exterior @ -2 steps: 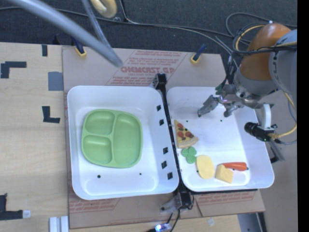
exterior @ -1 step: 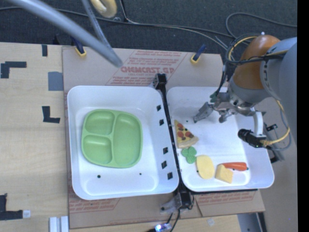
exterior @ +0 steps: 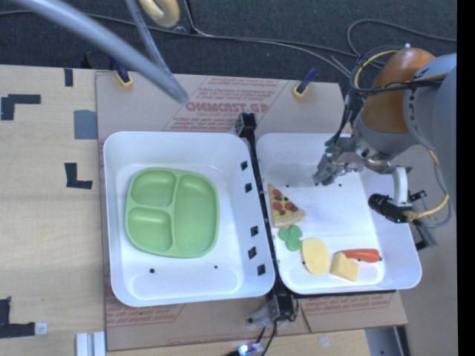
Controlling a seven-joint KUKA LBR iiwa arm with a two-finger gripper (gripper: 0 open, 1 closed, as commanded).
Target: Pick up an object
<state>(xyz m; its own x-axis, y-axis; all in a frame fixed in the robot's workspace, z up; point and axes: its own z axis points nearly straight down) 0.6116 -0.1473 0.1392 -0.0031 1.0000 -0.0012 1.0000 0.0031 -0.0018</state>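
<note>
Two white bins on the worktop (exterior: 44, 199): left bin (exterior: 119, 273) with one green divided plate (exterior: 172, 212); right bin (exterior: 393, 273) with pizza slice (exterior: 283, 208), green piece (exterior: 291, 236), yellow piece (exterior: 315, 256), cheese wedge (exterior: 344, 267), orange carrot (exterior: 361, 255); gripper (exterior: 326, 175) low over right bin's far end, jaws' state unreadable; red "CHEMCAST" lettering (exterior: 215, 107) on the cardboard beyond.

bench (exterior: 44, 199): pale wood-grain top, seen from above at a slant; a few black tape marks (exterior: 74, 176) are stuck on the left part, plus a grey patch (exterior: 85, 123)
cardboard sheet (exterior: 223, 102): brown, laid flat on the bench, red lettering printed near its far edge, held down by yellow-tipped clamps (exterior: 300, 89) at the far corners
floor (exterior: 297, 13): dark carpet-ish surface seen beyond the bench
cables (exterior: 282, 47): thin dark ones are trailed across the floor, looping to the right
grey pole (exterior: 96, 32): blurred, slanting in from the top left
light: even and soft, only faint shadows are cast
</note>
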